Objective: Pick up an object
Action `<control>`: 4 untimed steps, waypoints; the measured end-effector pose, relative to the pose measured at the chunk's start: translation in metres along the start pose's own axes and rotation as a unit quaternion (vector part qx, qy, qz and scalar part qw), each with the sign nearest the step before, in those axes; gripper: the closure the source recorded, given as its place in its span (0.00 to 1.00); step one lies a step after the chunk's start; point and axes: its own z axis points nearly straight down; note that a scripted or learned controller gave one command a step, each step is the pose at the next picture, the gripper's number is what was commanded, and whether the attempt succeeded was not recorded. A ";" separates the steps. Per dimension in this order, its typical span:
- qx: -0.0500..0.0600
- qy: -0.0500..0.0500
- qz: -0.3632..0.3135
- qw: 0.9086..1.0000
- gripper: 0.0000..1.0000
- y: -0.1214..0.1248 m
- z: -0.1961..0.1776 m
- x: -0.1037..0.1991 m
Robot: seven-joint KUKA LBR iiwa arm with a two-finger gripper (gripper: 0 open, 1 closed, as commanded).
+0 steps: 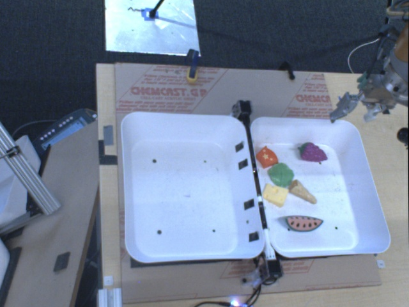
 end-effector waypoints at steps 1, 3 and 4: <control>0.005 0.003 -0.003 1.000 0.00 0.020 0.130 0.059; -0.002 0.000 -0.003 1.000 0.00 -0.014 0.175 0.118; -0.002 0.000 -0.001 1.000 1.00 -0.015 0.165 0.115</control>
